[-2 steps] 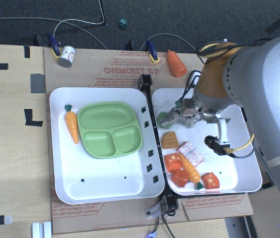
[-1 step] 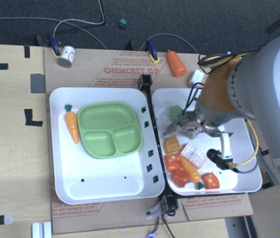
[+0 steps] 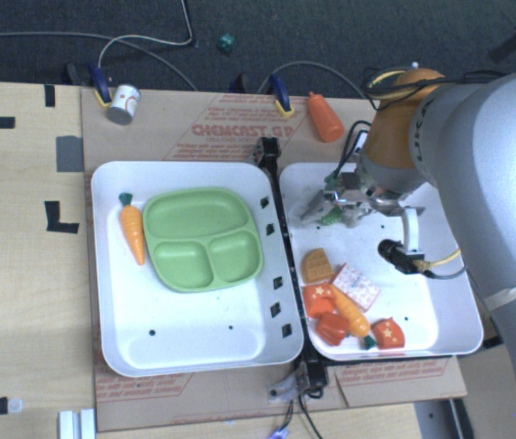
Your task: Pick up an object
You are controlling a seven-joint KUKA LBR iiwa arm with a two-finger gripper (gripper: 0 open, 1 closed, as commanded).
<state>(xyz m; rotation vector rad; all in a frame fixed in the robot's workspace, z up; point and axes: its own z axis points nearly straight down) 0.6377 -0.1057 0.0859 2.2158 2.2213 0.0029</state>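
Two shallow white bins sat side by side on the bench, and the grey two-finger gripper hovered, apparently empty, above the right bin's untouched cluster of small orange and red plastic toy foods, nothing yet picked.

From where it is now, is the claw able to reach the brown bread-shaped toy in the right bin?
Probably yes. The claw hangs over the upper part of the right white bin, and the brown bread-shaped toy lies just below it in the view, with bare floor between and nothing on top of it.
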